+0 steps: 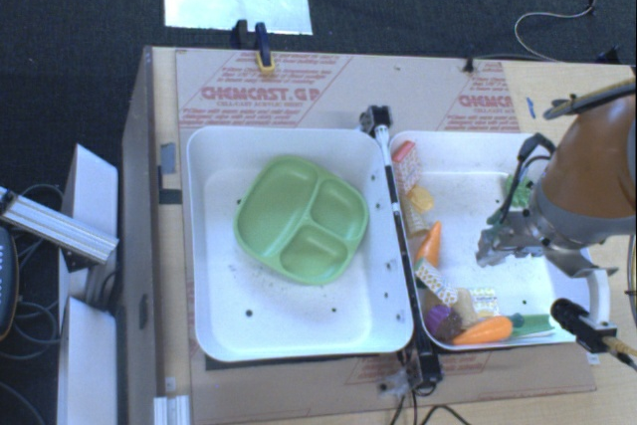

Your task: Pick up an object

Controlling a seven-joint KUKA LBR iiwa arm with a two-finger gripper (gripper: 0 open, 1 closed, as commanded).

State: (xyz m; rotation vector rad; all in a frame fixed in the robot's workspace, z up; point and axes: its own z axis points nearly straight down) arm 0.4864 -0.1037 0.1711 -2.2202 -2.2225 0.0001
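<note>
Your gripper point(503, 244) low over the right bin point(468, 154), finger state impossible to tell, nothing visibly held, orange carrot point(483, 330) lying by the bin's near wall, green plate point(302, 219) in the left bin point(214, 244).

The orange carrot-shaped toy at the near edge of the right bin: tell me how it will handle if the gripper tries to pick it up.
The orange carrot-shaped toy looks like smooth plastic, so it is probably light and stiff, though possibly slippery. Its rounded, tapered body suggests it may roll or slip out sideways when pinched. It lies against the right bin's near wall beside a purple toy, so a push would likely jam it there.
</note>
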